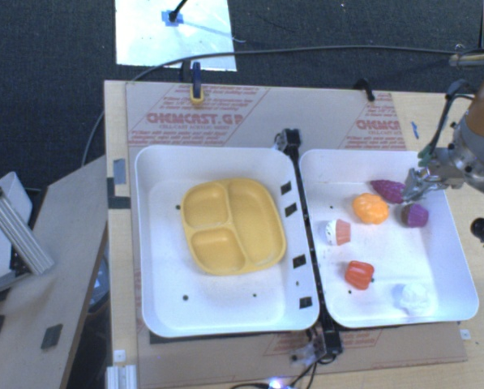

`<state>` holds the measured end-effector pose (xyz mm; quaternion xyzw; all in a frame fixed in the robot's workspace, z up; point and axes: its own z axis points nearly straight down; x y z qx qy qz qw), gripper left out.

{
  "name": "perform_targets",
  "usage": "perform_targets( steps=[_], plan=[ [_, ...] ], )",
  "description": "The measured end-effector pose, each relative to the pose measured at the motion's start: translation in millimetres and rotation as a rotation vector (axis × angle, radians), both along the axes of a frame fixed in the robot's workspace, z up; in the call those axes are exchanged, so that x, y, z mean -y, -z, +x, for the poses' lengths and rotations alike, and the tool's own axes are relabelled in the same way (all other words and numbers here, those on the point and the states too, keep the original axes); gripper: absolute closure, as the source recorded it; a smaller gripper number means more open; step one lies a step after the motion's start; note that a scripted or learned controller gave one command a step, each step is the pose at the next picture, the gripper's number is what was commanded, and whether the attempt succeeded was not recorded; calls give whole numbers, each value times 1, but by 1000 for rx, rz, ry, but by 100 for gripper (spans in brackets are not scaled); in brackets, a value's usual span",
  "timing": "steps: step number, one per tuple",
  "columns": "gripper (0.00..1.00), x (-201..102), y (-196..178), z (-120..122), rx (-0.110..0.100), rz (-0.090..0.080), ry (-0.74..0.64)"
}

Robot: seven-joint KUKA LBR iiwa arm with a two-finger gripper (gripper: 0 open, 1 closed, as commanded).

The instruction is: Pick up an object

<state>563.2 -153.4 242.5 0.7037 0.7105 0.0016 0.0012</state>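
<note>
Positioned over the far right part of the right bin (460, 298), the gripper (421, 186) is seen coming in from the right edge on the grey arm (478, 148). Whether it is released or clenched cannot be told, as the tip is small and partly blurred against the objects below it.

Two purple objects are found closest to it. A dark purple elongated piece (388, 190) lies just to the left of the tip, and a rounder purple piece (416, 215) lies just below it; contact with either cannot be confirmed. An orange round object (370, 208) is placed beside these, a little further left. A small white and pink object (337, 232) is set nearer the divider between the bins. A red object (358, 274) rests toward the near side of the same bin, and a white lumpy object (414, 297) is seen in the near right corner, well apart from the tip.

A yellow compartment plate (232, 225) is held in the left bin (156, 298), well apart from the arm. Both bins are borne on a board (225, 112) with red lettering.
</note>
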Motion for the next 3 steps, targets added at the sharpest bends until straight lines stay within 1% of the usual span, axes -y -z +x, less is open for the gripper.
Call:
perform_targets(
  steps=[2,3],
  plan=[
    [100,-116,22,6,-2,2,-1],
    [100,-175,12,12,-2,2,-1]
  ],
)
